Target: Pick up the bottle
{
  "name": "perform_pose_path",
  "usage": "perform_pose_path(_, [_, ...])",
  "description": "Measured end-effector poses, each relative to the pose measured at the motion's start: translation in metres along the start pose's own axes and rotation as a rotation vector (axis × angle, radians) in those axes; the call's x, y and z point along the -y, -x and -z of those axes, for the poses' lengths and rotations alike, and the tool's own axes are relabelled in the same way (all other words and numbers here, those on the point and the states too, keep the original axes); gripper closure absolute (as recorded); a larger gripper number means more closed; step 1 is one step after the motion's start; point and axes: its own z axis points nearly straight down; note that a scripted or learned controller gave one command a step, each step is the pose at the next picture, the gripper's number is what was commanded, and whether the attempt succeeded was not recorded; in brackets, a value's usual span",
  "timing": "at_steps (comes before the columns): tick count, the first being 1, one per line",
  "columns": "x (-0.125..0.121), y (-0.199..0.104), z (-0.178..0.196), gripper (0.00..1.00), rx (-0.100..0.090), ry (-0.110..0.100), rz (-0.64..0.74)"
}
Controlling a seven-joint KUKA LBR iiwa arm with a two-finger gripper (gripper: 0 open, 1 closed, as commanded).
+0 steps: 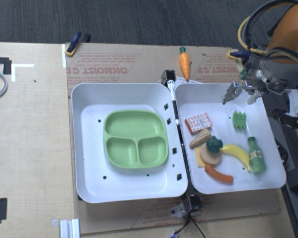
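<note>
Camera view is showing two white bins side by side on the bench, with a green divided tray (136, 144) being carried in the left bin (84, 148). The right bin (268, 118) is being crowded with toy food: a red cracker box (197, 123), a bread wedge (199, 138), broccoli (213, 144), a banana (236, 154), a sausage (219, 174) and a small green ridged piece (239, 120). The green bottle (256, 155) is being seen lying near that bin's right wall, toward its near corner, just beside the banana's tip. The gripper (242, 90) is being held over the far right corner of the right bin, well apart from the bottle, with nothing visible in it; whether it is open or closed cannot be told from this slant. A toy carrot (184, 62) is being left on the cardboard beyond the bins. The approach step is judged to be in hand, with no grasp yet made. The next move is thought to call for the gripper being carried toward the near right corner, lined up across the bottle's body, and lowered without the banana being nudged.
</note>
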Motion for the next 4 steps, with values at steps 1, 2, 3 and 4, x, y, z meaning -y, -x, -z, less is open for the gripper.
perform_pose_path(1, [0.034,0.031,-0.105,0.0,0.0,0.001,-0.252])
perform_pose_path(2, [0.033,0.031,-0.095,1.0,0.0,0.001,-0.251])
perform_pose_path(3, [0.07,0.0,0.016,1.0,0.0,0.0,-0.209])
perform_pose_path(4, [0.149,0.028,0.087,1.0,0.0,0.0,-0.084])
